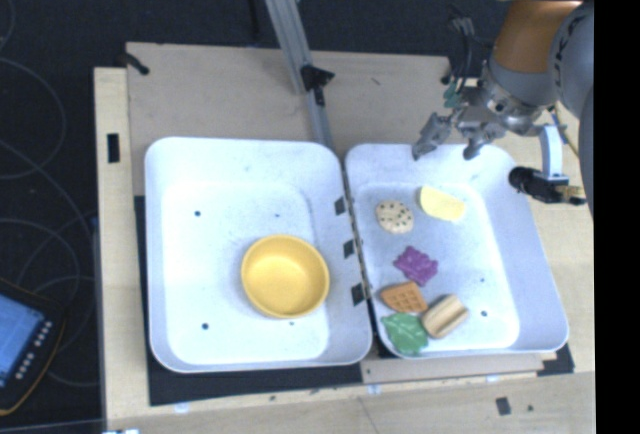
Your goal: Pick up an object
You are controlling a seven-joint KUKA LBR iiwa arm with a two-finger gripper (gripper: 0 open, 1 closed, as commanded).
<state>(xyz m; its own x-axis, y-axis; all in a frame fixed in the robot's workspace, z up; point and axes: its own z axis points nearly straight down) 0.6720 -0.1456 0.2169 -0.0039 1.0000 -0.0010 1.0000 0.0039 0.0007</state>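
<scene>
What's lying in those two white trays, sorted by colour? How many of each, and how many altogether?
Yellow: 2, the bowl in the left tray and the yellow piece in the right tray
Purple: 1, the purple piece
Green: 1, the green piece
Tan or brown: 3, the cookie, the waffle and the bread roll
Total: 7

Bowl [285, 275] in left bin [180, 172] — cookie [394, 215], waffle [403, 298], bread roll [445, 315] in right bin [520, 222]
</scene>
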